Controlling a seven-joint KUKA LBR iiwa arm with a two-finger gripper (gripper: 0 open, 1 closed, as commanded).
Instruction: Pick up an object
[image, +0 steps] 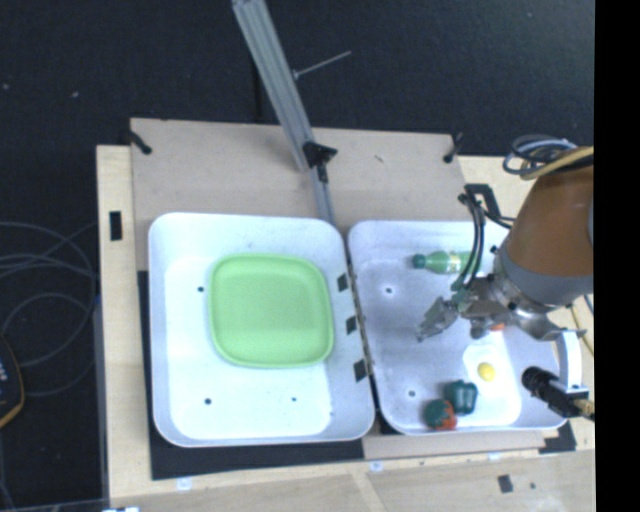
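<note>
My gripper (440, 322) hangs over the middle of the right bin (385, 290), its fingers spread open and pointing left, with nothing between them. A green bottle with a yellow label (437, 262) lies near the bin's far wall, above and just behind the gripper. A small yellow object (486, 372) sits on the bin floor to the gripper's lower right. At the bin's near edge lie a dark green object (462, 395) and a green and red object (438, 413), touching each other.
The left bin (180, 330) holds a light green square plate (270, 309). A grey pole (285, 95) slants down from the top to the gap between the bins. The arm's orange band (550, 225) overhangs the right bin's right side.
</note>
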